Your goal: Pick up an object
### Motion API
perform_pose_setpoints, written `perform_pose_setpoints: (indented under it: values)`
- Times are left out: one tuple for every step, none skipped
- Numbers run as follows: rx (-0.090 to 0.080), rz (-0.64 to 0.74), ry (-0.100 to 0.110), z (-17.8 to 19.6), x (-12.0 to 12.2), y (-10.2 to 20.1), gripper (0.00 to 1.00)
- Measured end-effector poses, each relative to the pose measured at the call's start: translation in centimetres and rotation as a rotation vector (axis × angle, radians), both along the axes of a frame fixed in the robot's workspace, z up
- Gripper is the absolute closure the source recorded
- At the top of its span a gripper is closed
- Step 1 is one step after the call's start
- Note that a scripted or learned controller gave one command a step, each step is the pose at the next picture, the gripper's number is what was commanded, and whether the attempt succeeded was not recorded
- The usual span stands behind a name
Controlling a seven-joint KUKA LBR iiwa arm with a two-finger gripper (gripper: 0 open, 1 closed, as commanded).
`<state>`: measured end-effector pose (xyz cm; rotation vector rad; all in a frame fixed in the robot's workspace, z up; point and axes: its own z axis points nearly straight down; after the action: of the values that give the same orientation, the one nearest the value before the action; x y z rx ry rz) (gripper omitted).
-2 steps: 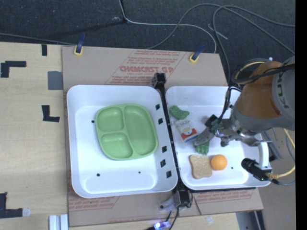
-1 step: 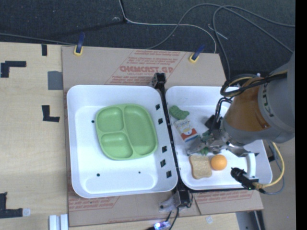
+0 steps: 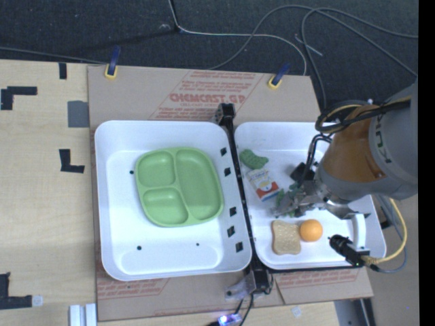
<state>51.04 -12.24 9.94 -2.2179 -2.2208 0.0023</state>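
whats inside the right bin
In the right bin: a green item, a small red and white packet, a bread slice and an orange ball. The arm covers the bin's right part, so anything beneath is hidden.

A pale wooden bench (image 3: 41, 202) carries black tape marks (image 3: 68, 161). Brown cardboard (image 3: 204, 94) is clamped to it, and beyond lies dark carpet (image 3: 81, 12) crossed by loose cables (image 3: 272, 26).
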Motion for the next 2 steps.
perform_pose_setpoints:
  values:
    - [-0.001,0.000,-0.005,4.2,0.1,0.0,1.00]
    - [-0.002,-0.001,-0.006,9.2,-0.7,-0.4,1.00]
